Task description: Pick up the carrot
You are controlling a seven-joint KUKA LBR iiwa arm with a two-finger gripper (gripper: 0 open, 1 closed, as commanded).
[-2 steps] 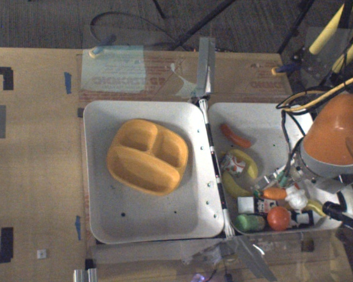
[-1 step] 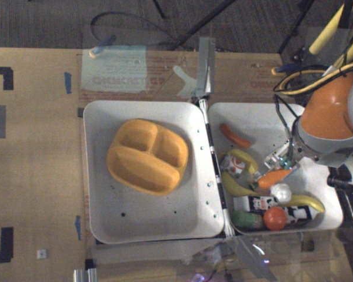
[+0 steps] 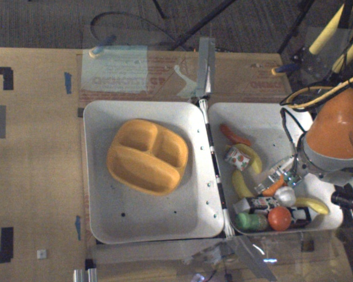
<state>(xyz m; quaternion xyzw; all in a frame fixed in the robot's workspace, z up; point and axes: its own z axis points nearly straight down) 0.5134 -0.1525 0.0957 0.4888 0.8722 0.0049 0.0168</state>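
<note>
white bins point(image 3: 100, 157) | yellow-orange divided plate point(image 3: 147, 155) | orange-red carrot point(image 3: 235, 135) | yellow bananas point(image 3: 242, 184) beside carrot | red ball point(image 3: 279, 218) | green can point(image 3: 250, 221) | orange-banded grey arm point(image 3: 335, 131)

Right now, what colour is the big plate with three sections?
Orange-yellow. The plate shows best in the camera view, in the left bin.

An orange divided plate point(image 3: 147, 155) with three compartments lies in the left white bin point(image 3: 106, 216); the right white bin point(image 3: 265, 113) holds a yellow banana point(image 3: 242, 184), a small printed can point(image 3: 237, 157) just beside it, a red tomato point(image 3: 279, 218) at the near edge, a green item point(image 3: 247, 221) to its left, and another yellow banana point(image 3: 313, 204) far right.
</note>
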